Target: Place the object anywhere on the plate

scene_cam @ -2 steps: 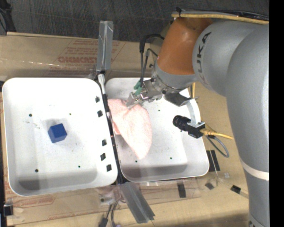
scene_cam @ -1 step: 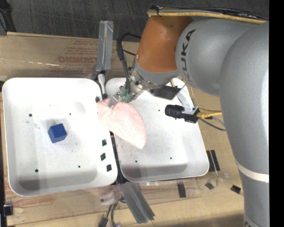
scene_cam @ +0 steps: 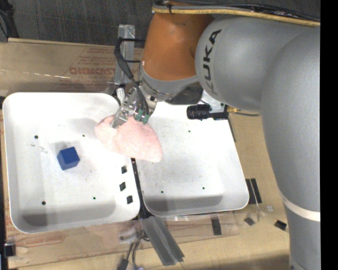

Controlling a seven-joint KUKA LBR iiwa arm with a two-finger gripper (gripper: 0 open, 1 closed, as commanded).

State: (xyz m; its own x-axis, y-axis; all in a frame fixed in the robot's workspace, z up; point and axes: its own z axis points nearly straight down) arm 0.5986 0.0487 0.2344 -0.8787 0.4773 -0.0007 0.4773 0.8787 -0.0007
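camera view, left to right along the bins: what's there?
left bin → blue cube → pink plate, straddling the divide with the hand above it → right bin → grey arm

Bright, even light; white bins [scene_cam: 22, 151] glare, perhaps overexposed.

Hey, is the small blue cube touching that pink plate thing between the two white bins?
Apart. The camera view shows the small blue cube sitting alone on the left white bin's floor, with bare white floor plainly separating it from the pale pink plate.
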